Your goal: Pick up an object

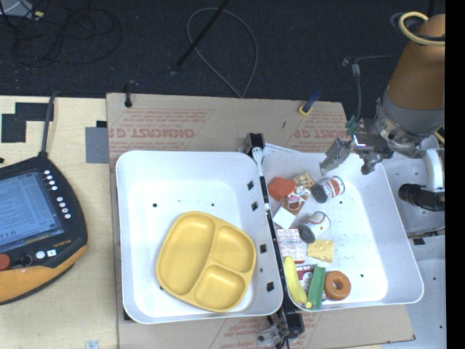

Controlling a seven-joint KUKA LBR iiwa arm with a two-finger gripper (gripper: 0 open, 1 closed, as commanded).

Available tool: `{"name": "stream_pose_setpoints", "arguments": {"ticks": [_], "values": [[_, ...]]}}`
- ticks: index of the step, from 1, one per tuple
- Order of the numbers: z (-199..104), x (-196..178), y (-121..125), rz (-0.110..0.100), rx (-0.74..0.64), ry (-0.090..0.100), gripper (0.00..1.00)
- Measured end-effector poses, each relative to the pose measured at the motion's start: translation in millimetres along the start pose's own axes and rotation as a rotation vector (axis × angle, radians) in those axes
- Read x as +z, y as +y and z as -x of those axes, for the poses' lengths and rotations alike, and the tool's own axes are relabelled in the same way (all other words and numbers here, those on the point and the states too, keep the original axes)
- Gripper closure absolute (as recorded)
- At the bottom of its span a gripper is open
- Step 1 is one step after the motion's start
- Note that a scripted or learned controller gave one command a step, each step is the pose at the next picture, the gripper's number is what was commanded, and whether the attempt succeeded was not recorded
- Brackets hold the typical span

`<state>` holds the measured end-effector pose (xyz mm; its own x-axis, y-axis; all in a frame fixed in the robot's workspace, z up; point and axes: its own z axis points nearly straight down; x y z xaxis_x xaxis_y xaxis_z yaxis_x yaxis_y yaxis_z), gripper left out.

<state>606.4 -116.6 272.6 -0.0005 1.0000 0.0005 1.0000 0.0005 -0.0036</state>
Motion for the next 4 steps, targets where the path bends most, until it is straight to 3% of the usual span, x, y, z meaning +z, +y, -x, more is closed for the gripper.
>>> {"name": "stream_pose_setpoints", "arguments": {"ticks": [1, 2, 3, 4], "values": [[-21, 121, -32, -0.013, 0.001, 0.003, 0.00], [-15, 183, -71, 0.013, 0.001, 0.004, 0.00], [18, 186, 17, -0.006, -0.002, 0.000, 0.00], [22, 185, -33, -0.002, 0.001, 0.001, 0.00]]}}
